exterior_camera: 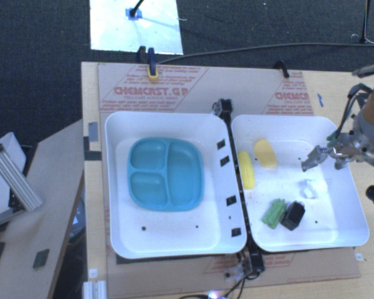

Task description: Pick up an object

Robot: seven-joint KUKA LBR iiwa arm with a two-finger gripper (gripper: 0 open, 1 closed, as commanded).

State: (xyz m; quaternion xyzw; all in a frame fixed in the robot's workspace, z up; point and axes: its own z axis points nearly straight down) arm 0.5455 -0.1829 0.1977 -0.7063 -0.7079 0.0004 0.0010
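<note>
Right bin (346, 226): 2 yellow objects (265, 153), 1 green (274, 213), 1 black (293, 215)

Both bins are white: the left bin (121, 185) holds a turquoise-blue divided plate (166, 173) of uniform colour, and the right bin (349, 223) carries small dark specks on its floor. In the right bin lie a yellow rounded object (265, 153), a yellow corn-like piece (245, 170) with a ribbed pattern, a bright green ridged item (274, 213), a black block (293, 215) and a small white-clear piece (308, 190). Black tabs (224, 161) mark the seam between bins. The surface (199, 86) is pale tan with red-brown printed lettering. The gripper (316, 157) is grey metal. A blue and yellow clamp (151, 63) sits at the rear edge. The floor (37, 55) is dark speckled charcoal, bearing a white sheet (159, 27).
</note>
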